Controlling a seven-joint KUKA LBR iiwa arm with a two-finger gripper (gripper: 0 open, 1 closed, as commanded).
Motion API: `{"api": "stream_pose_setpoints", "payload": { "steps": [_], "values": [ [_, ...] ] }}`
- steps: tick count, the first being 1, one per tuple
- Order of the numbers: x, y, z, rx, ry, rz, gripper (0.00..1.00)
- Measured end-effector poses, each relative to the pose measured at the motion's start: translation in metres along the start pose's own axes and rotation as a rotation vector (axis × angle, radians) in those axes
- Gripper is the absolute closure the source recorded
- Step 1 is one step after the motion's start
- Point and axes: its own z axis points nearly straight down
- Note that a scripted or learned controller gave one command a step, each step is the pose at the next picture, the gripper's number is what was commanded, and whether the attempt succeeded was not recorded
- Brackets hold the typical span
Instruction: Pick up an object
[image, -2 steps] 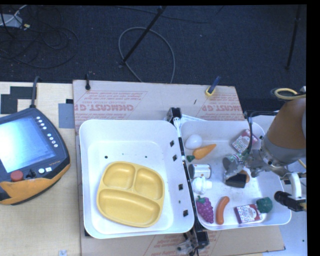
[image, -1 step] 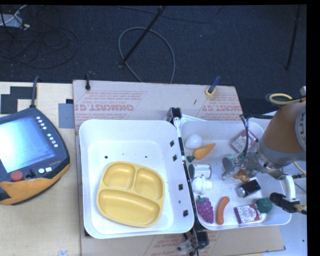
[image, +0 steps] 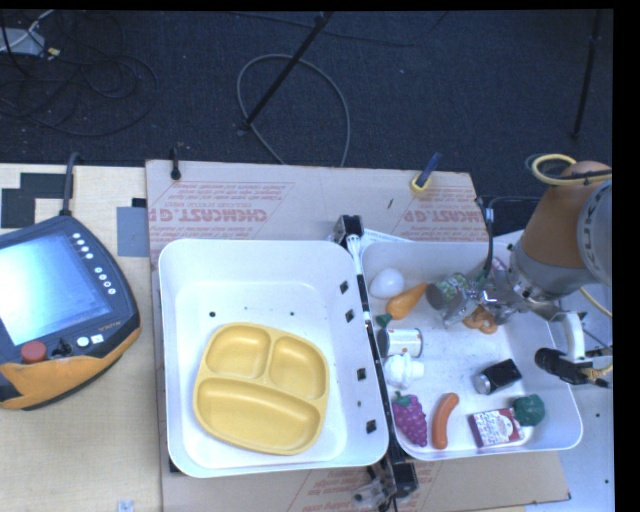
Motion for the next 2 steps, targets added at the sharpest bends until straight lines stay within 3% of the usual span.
{"api": "stream_pose_setpoints", "payload": {
  "steps": [1, 2],
  "values": [
    [0.037, 0.041, 0.003, 0.014, 0.004, -0.004, 0.0],
    [0.062, 0.04, 0.003, 0.01, 0.002, -0.001, 0.0]
  ]
}}
